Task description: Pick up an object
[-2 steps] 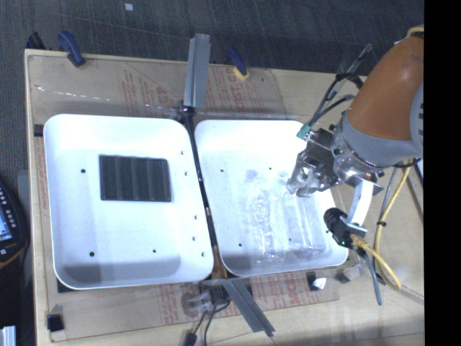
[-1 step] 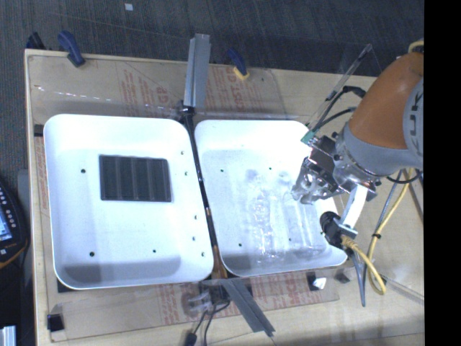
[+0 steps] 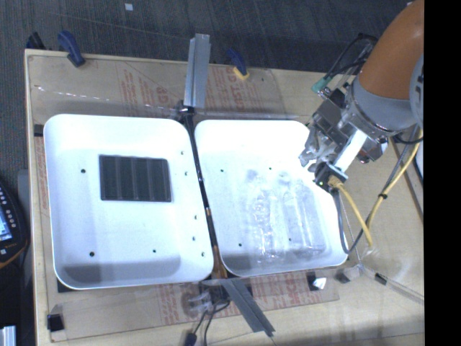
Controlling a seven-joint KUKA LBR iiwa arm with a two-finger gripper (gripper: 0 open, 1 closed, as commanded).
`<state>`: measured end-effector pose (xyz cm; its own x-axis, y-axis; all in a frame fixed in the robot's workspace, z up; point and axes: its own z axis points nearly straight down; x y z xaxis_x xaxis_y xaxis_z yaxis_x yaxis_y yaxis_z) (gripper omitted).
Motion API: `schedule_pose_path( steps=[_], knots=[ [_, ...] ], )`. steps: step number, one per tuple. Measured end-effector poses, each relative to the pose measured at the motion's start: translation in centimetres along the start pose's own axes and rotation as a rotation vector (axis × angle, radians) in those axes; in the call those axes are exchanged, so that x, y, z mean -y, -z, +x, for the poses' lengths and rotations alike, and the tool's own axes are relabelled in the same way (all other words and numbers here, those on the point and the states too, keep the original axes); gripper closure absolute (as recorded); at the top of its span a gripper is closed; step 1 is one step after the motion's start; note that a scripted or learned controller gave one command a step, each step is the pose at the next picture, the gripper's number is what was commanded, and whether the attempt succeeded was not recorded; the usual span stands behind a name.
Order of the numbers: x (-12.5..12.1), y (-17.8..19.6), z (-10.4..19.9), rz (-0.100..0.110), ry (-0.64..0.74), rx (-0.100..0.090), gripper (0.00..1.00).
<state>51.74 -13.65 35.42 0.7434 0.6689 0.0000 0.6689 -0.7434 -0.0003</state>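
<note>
Gripper (image 3: 320,166) hangs over the right bin's (image 3: 216,193) right edge; whether it is spread or pinched, I cannot tell. A dark tray (image 3: 135,178) lies in the left bin (image 3: 65,244).

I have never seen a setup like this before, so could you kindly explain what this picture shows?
One camera, fixed above a workbench, looks down at a slant. The grey and orange machine at the right is a robot arm; its claw hangs over the right edge of the right bin. Nothing can be seen between its fingers. That bin holds clear plastic items, hard to make out against the white. The left bin holds a dark ribbed rectangular block, lying flat. Blue clamps fix the board at the back.
</note>
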Motion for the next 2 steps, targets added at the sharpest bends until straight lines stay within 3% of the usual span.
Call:
schedule_pose_path(
  steps=[1, 2],
  knots=[
    [3.6, 1.5, 0.2, 0.002, -0.163, 0.001, 1.0],
    [-1.2, -1.9, -6.6, 0.004, -0.102, 0.003, 1.0]
  ],
)
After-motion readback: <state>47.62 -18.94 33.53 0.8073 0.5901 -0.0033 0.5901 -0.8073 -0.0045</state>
